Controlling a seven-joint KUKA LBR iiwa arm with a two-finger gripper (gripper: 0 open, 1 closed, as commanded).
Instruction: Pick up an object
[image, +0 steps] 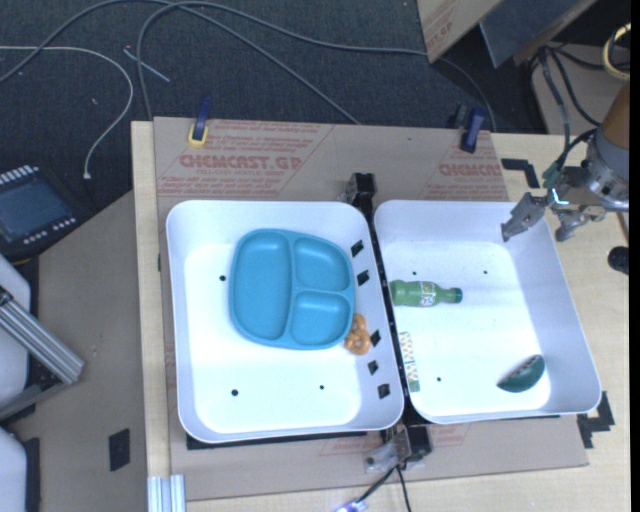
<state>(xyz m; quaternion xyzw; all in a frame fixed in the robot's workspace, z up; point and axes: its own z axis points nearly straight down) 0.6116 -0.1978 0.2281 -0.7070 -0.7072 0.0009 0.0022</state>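
A small green bottle (425, 293) lies on its side in the right bin (560, 300), near that bin's left wall. A teal bowl-like piece (523, 374) rests at the right bin's front right corner. A blue divided plate (291, 288) sits in the left bin (200, 330), with a small tan lump (357, 336) at its lower right edge. My gripper (546, 219) hangs over the far right corner of the right bin, open, its two fingers spread with nothing between them. It is well apart from the bottle and the teal piece.
A narrow printed strip (410, 360) lies along the right bin's left wall. Black clips line the divider between the bins (372, 300). Cables run across the dark floor behind the bench, and a cardboard sheet (260, 150) lies under the bins.
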